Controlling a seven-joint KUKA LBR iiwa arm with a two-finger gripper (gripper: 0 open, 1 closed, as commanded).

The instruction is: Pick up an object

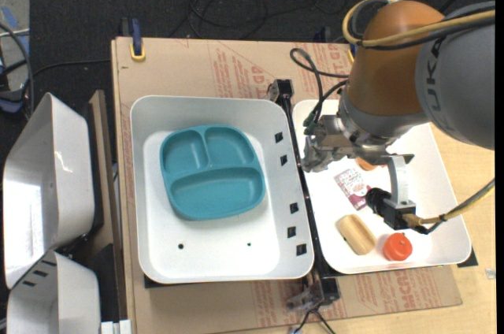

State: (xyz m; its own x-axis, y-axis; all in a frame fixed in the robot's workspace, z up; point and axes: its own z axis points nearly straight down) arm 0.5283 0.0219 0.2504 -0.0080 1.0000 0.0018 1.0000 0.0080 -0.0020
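Note:
My gripper (317, 153) hangs low over the left edge of the right bin (441, 167), beside the wall between the two bins. In that bin lie a small pink and white packet (351, 185), a tan cylinder (356, 234) and a round orange-red object (398, 246) near the front. A bit of another orange object (368, 164) peeks out from under the wrist. The packet sits just right of the gripper. Nothing shows between the gripper and any object.
The left bin (150, 167) holds a teal divided plate (212, 172). Spare white bins (43, 175) are stacked off the bench at the left. The big grey and orange arm (402, 80) covers the back of the right bin.

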